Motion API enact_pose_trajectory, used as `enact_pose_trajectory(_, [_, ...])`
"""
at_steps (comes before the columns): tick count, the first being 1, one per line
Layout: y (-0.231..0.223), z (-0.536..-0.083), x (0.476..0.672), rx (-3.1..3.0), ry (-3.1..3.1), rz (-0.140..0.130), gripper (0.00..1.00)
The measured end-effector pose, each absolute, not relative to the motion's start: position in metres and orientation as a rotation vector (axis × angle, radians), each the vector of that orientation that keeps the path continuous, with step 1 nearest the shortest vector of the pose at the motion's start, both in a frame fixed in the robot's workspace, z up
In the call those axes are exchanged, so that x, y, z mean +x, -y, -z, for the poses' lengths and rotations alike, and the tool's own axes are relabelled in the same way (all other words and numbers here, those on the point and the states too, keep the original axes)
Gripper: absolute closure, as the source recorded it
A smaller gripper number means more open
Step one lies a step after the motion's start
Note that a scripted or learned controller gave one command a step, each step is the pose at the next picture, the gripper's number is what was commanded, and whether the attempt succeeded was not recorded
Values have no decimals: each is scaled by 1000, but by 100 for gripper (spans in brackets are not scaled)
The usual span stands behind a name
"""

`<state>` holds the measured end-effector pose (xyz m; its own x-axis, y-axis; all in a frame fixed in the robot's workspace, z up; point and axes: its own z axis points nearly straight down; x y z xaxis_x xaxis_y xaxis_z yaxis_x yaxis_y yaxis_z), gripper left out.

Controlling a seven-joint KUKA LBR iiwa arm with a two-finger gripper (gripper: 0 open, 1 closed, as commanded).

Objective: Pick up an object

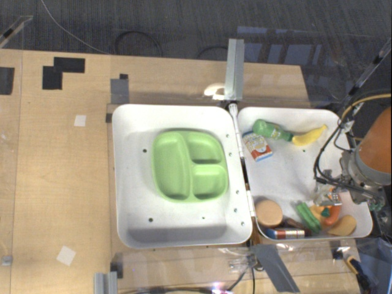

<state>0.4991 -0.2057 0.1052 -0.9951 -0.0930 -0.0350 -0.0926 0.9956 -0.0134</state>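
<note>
Camera view had the arm (373, 158) reaching in over the right bin (288, 176), with the gripper (331, 196) low at that bin's near right corner. Whether the gripper was open or closed I could not tell; the wrist and cables hid it. The left bin (131, 225), well away from the gripper, held only a green tray (190, 167).

I judged the likeliest pick to be the small heap right under the gripper: an orange piece (331, 217) just below it, a green piece (306, 216) a little to its left with its long axis slanting down to the right, and a tan lump (345, 226) just beyond. A round tan disc (269, 212) sat further left. The banana (308, 136), bottle (272, 129) and carton (258, 147) lay well apart, up the bin.
</note>
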Motion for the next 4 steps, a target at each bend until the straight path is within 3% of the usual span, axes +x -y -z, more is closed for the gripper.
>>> enact_pose_trajectory(1, [206,-239,528,-631,-3062,12,100])
enact_pose_trajectory(2, [204,-266,606,-938,-2985,7,100])
enact_pose_trajectory(4, [202,-294,610,-929,-2966,17,100])
